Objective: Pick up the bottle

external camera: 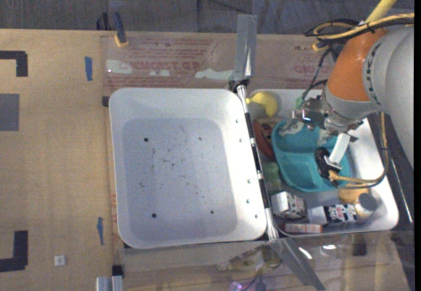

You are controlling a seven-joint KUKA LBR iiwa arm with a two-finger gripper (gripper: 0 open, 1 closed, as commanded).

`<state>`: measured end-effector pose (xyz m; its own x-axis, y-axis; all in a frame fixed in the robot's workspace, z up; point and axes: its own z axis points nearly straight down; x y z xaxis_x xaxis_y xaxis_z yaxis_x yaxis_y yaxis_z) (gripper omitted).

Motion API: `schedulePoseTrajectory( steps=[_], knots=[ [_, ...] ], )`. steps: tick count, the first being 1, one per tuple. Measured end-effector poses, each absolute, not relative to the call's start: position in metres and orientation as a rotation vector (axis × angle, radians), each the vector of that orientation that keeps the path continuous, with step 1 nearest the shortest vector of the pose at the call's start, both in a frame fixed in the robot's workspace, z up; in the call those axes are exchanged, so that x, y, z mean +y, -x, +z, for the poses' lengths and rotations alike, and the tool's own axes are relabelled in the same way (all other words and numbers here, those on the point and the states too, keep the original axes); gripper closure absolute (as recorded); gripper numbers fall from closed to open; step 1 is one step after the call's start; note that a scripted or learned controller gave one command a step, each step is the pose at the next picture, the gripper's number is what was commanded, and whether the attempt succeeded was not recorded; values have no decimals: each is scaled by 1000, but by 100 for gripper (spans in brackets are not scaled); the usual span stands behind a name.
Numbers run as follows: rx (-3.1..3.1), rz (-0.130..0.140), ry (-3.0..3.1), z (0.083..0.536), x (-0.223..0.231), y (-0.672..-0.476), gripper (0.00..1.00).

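Observation:
The bottle [348, 207] lies on its side in the front right corner of the right bin [388, 171]. It has a white label with dark print and a grey cap pointing right. My gripper [301, 121] hangs over the back left part of a teal dish [299, 161] in the middle of that bin, well behind and to the left of the bottle. The wrist hides the gripper's tip.
A yellow object [263, 103] sits at the right bin's back left. A red item [265, 139] and a green one [272, 182] lie along its left wall. A small printed box [288, 204] and a flat packet [297, 226] lie at its front. The left bin [177, 164] stands beside it.

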<state>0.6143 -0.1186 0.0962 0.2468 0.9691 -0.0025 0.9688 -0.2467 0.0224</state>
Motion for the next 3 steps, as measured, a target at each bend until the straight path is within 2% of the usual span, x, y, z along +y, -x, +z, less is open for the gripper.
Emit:
schedulePoseTrajectory(
  steps=[1, 2, 3],
  knots=[
    [2143, 12, -2274, 95, -126, -632, 0],
    [2676, 4, -1636, 186, -87, -608, 0],
    [2586, 2, -1780, 186, -100, -603, 0]
  ],
)
